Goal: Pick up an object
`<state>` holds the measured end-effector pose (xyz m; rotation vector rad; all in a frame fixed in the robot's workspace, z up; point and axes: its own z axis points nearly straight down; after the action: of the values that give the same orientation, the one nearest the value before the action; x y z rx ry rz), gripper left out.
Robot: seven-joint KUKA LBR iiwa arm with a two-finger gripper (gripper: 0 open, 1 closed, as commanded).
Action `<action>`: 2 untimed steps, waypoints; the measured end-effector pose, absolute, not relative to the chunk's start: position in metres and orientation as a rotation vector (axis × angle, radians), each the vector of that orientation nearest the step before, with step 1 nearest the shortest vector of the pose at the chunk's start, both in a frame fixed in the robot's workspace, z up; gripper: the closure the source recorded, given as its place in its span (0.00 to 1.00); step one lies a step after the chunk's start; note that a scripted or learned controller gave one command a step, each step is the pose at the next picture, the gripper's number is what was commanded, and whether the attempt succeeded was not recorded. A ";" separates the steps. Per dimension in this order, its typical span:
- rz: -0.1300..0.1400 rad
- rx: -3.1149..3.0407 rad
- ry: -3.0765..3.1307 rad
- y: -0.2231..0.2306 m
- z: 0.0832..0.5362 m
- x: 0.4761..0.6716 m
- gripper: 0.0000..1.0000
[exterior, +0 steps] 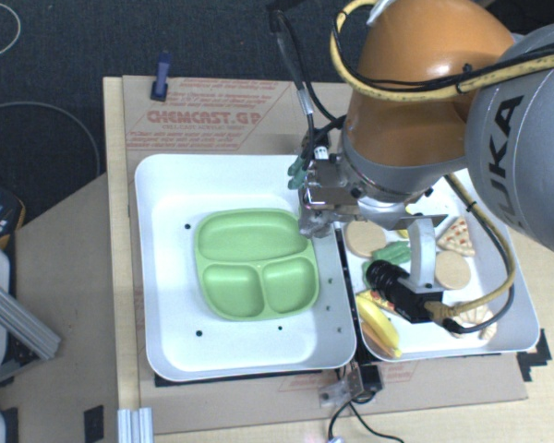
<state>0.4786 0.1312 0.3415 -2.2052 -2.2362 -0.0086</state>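
Bench bearing two white bins [166, 275]. Gripper [319, 209] at three o'clock of green sectioned plastic plate [257, 264], opening unreadable. Could clip bin rims [343, 289] beneath.

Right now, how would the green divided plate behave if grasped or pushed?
The green plate looks like moulded plastic: probably stiff and light. Lying flat, it offers only a thin rim, likely slippery. Pushed, it should slide, not roll.

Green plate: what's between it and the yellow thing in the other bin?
Camera view: only the two bins' rims lie between green plate and yellow thing.
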 end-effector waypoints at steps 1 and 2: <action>0.020 -2.222 -2.210 0.086 0.221 0.477 1.00; -0.031 -2.222 -2.235 0.128 0.429 0.510 1.00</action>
<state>0.5096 0.1285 0.4285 -2.2225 -2.2352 -0.0310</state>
